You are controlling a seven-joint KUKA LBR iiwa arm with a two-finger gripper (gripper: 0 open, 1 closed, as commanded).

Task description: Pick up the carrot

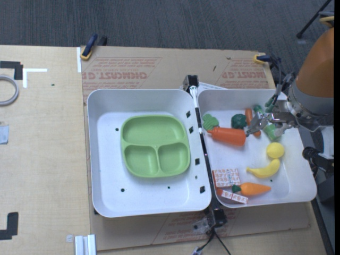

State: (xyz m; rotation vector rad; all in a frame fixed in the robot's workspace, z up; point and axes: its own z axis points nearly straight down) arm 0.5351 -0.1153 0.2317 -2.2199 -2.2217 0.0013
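A large orange carrot (229, 136) with a green leafy top (210, 122) lies in the right bin (297, 193), near its left wall. A smaller carrot (255, 189) lies by the bin's front edge. My gripper (259, 123) hangs just right of the large carrot's thick end, over the back of the right bin. Nothing can be seen held in it. The arm's orange band (321, 62) shows at the right.
A dark green vegetable (238, 120) and a small orange piece (248, 115) sit right beside the gripper. A lemon (275, 151), a banana (264, 169), a pale green item (274, 132) and a red-patterned box (226, 177) share that bin. The left bin (101, 158) holds a green divided plate (156, 145).
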